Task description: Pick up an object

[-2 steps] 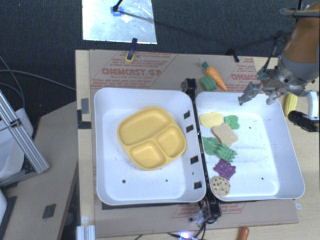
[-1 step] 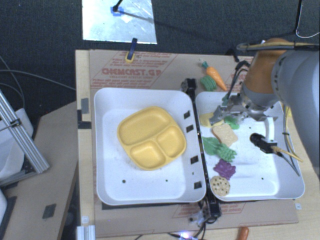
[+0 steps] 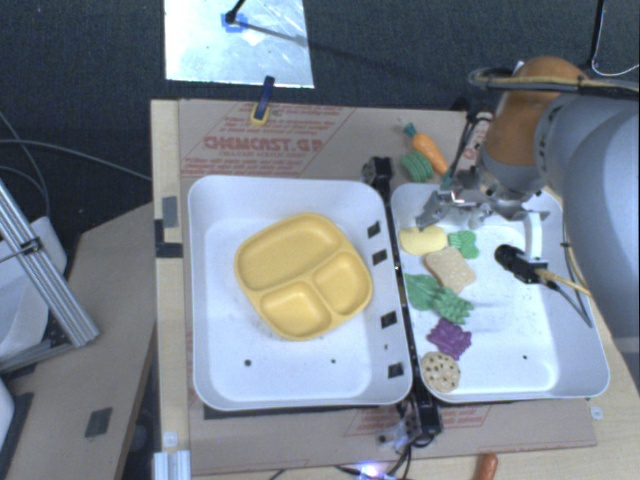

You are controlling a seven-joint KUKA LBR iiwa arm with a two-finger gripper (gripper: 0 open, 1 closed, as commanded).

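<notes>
Yellow, banana-shaped food [image 3: 422, 239] lies in the right bin [image 3: 540, 368], just below and slightly left of the gripper [image 3: 447, 203]. The gripper hangs low over the bin's upper left corner, and whether it is open or shut cannot be told; nothing can be seen held in it. Right of the yellow piece sits a small green piece [image 3: 463, 243], and below both a tan cracker [image 3: 449, 268]. Farther below come a green leafy piece [image 3: 436, 296], a purple piece [image 3: 449, 339] and a cookie [image 3: 440, 371]. Well to the left, the other bin [image 3: 210, 368] holds a yellow divided tray [image 3: 303, 274].
</notes>
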